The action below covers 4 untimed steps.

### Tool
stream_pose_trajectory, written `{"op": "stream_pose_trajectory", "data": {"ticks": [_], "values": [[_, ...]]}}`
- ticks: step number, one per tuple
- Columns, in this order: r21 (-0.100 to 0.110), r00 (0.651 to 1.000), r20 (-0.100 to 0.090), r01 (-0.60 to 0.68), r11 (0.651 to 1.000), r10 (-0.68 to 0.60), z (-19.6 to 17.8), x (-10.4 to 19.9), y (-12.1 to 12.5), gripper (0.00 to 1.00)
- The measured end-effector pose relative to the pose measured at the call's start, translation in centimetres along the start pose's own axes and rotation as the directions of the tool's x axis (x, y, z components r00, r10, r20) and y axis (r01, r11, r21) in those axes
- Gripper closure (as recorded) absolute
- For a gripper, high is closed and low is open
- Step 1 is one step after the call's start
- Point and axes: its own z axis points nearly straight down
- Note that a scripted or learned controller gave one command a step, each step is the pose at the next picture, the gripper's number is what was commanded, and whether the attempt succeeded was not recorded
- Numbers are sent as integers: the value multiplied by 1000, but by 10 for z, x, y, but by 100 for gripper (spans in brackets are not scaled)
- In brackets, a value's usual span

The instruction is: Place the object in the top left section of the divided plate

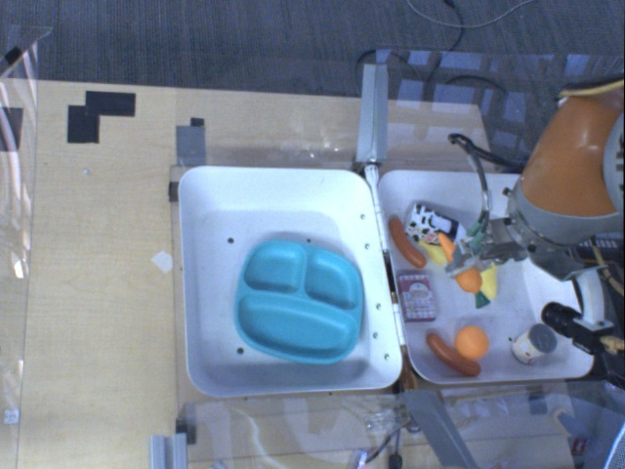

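A blue divided plate point(299, 299) lies in the left white bin point(210, 213), with two small sections along its far side and one long section nearer the camera. All three sections look bare. My gripper point(476, 255) hangs low over the middle of the right bin point(562, 306), just above a small orange fruit point(470, 280) and a yellow piece point(487, 283). I cannot make out whether anything is in its grasp.
The right bin also holds a cow-patterned carton point(428, 225), a red sausage point(405, 242), a pink box point(417, 297), an orange ball point(473, 341), a second sausage point(450, 355) and a small cup point(533, 344). A metal divider point(372, 115) separates the bins.
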Motion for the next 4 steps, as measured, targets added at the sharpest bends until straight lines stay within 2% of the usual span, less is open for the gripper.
{"op": "stream_pose_trajectory", "data": {"ticks": [1, 2, 3, 4], "values": [[0, 999, 1, -46, 999, 46, -51, -1, -18, 100], [5, 996, 1, -93, 996, 93, 53, -45, -35, 100], [2, 991, 1, -134, 991, 134, 50, -17, -9, 100], [3, 1000, -1, -23, 1000, 23, 36, 44, -13, 100]]}}
